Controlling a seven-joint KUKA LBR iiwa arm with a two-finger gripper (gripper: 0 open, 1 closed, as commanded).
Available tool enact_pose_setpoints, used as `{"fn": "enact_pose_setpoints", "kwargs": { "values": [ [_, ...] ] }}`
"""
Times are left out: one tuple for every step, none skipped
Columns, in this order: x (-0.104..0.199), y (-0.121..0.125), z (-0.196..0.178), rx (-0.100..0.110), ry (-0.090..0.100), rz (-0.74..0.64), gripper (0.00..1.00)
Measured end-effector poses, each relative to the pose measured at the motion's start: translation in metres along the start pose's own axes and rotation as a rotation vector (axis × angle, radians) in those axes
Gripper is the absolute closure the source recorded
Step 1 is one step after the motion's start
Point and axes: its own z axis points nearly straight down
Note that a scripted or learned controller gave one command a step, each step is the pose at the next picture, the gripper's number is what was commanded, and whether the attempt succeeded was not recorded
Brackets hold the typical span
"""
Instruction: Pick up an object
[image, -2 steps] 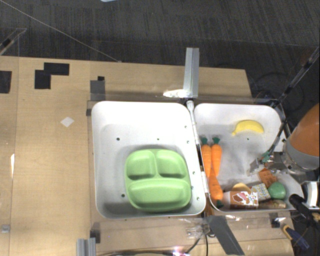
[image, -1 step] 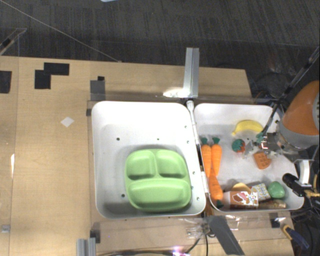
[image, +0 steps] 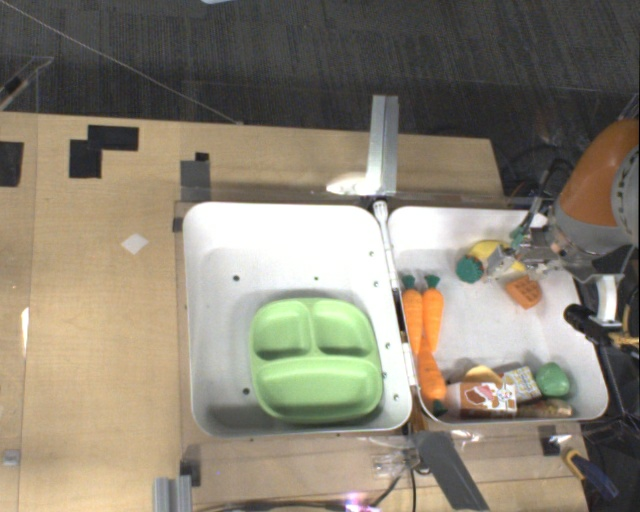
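Observation:
The right bin (image: 470, 222) holds several small items. A yellow and teal toy (image: 474, 261) lies near its back, with an orange block (image: 523, 291) just to its right. Two carrots (image: 425, 330) lie along the bin's left wall. A brown bottle (image: 487, 395) and a green ball (image: 553, 380) rest at the front. My gripper (image: 520, 256) hangs over the back right of this bin, between the yellow toy and the orange block, close to both. Nothing is visibly lifted.
The left bin (image: 215, 300) carries a green divided plate (image: 315, 358) at its front. A metal post (image: 384, 140) stands behind the rim where the bins meet. The arm's grey body and orange band (image: 600, 190) cover the right bin's back right corner.

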Motion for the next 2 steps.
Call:
{"fn": "enact_pose_setpoints", "kwargs": {
  "values": [
    [-0.001,-0.016,-0.002,-0.004,0.001,0.008,0.0],
    [0.017,0.036,0.01,0.019,0.005,0.031,0.0]
  ]
}}
